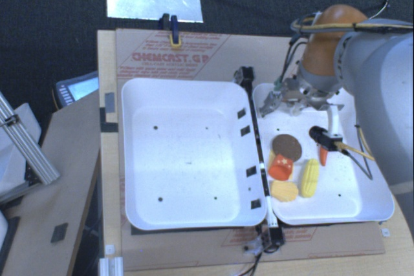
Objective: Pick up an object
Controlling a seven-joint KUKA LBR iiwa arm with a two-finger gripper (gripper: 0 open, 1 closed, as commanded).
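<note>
Right bin (369,203), near to far: yellow lump (284,191), just beside corn cob (310,176) and red-orange block (280,167); brown disc (286,146) just behind block; small orange piece (323,156) by corn's far tip. Hand (275,102) over bin's far-left corner, apart from all items; open/closed state can't be told. Risks: closing here prob. grabs nothing; items packed tight, so approx. aim may nudge neighbours or pinch two; hand near wall, poss. rim strike.

a bulky pale grey robot arm (381,68) with a rounded orange band (326,42), thin dark cables (304,24) looping over it, and a silvery metal gripper (279,101).
</note>
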